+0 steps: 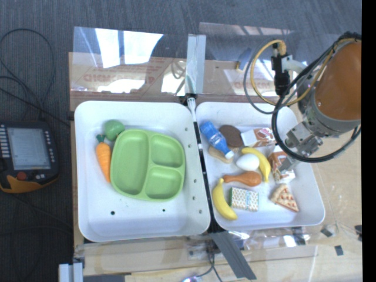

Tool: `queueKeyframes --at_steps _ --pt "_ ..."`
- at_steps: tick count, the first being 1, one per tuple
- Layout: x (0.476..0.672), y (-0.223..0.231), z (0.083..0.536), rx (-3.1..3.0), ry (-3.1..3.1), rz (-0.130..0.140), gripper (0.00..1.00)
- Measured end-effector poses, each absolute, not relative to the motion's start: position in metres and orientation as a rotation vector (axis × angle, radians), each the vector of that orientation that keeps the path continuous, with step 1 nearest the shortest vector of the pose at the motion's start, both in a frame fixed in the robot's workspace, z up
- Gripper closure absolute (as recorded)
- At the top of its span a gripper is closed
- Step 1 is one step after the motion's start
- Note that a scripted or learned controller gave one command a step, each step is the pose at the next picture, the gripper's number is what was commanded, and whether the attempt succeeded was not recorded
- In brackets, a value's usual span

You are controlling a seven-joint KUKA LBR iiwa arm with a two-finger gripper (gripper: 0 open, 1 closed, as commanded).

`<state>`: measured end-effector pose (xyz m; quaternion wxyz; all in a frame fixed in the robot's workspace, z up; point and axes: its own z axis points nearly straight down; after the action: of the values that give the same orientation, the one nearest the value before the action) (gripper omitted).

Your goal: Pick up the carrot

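Camera view shows my gripper (pixel 284 168) low over the right bin (pixel 314 207) — grip state unclear — well apart from the carrot (pixel 104 159), which touches the green plate (pixel 147 164) — fingers may catch its rim.

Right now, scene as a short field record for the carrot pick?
target: carrot, left bin, lying beside the green tray, along its left edge
near target: green vegetable just above it
gripper: over right bin, among the toy foods
carrot held: no
right bin items: bananas, bottle, pizza slice, others
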<state>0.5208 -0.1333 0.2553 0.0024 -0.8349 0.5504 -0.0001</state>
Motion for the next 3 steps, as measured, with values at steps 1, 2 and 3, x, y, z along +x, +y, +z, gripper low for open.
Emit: queueKeyframes --at_steps 1,2,3 --pt "0.497 -0.203 0.357 -2.797 1.422 0.0 1.0" --pt "0.538 -0.189 0.261 -3.017 0.856 0.014 1.0" --pt "0.495 -0.167 0.254 -3.118 0.34 0.007 1.0"
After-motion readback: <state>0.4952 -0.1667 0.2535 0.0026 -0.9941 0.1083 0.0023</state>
